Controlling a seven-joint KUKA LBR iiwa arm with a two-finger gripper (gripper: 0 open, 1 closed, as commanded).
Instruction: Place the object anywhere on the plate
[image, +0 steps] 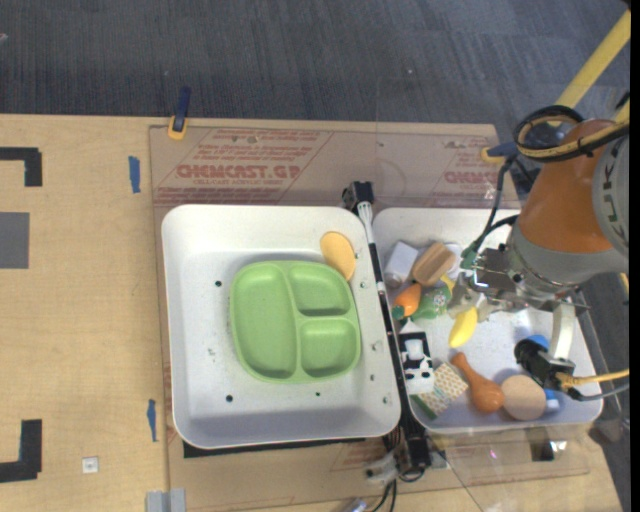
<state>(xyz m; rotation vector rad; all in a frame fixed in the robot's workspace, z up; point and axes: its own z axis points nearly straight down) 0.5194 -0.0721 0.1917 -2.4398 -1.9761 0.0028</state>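
Red lettering on the clear sheet (250, 160) taped to the counter (80, 300) read roughly "CHEMCAST GP", though it was faint. The fingers (487, 283) hung over the right bin (590, 340); whether they were spread or pressed together could not be told, and nothing showed between them. Just below and left of them lay a yellow banana-like piece (464, 325). Well to their left, in the left bin (190, 300), sat the green three-compartment plate (270, 325), with a yellow-orange oval object (339, 253) at its upper right rim.
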